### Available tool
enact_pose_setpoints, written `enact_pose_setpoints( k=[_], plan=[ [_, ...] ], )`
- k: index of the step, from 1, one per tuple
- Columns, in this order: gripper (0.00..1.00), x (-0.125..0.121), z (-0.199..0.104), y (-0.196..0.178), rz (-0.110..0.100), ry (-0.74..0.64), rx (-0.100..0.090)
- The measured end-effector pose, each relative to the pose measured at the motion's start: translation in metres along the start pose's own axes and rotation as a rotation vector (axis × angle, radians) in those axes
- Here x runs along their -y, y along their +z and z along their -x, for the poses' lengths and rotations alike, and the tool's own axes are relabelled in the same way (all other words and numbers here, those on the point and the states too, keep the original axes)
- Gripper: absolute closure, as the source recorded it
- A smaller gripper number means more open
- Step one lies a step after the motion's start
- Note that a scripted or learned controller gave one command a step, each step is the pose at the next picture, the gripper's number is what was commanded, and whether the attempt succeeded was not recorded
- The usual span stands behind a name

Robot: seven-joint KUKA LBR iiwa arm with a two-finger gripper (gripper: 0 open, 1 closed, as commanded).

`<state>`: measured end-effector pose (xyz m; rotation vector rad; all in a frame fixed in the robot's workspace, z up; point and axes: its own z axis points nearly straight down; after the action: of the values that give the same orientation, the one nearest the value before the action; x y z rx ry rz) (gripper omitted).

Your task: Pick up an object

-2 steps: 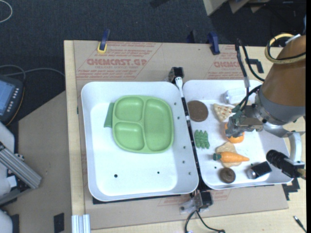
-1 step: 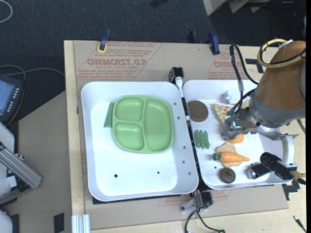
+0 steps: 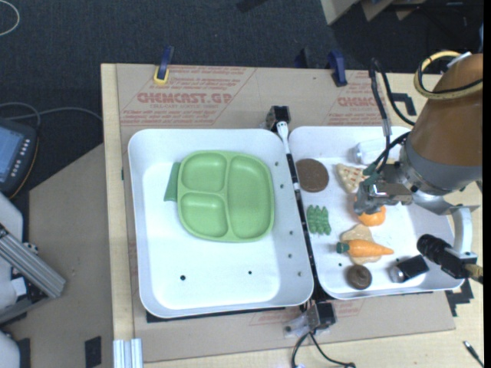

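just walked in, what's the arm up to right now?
The arm reaches in from the right, and its gripper is down in the right bin, right over a small orange piece. Whether it has a hold on it can't be told. A toy carrot, a brown disc and a green piece lie nearby. The left bin holds a green divided plate.

One fixed overhead cam, slanted, both bins (image 3: 146,205).

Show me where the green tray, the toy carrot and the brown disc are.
green tray (image 3: 226,196): camera view, on its centre dividers.
toy carrot (image 3: 368,248): camera view, on its orange body.
brown disc (image 3: 312,174): camera view, on its flat top.
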<state>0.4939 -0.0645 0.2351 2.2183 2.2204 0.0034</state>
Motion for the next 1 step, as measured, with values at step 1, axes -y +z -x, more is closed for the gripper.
enact_pose_setpoints(
  k=[1],
  plan=[
    [1.0, 0.0039, 0.0025, 0.0209, -0.007, 0.002, -0.002]
  ],
)
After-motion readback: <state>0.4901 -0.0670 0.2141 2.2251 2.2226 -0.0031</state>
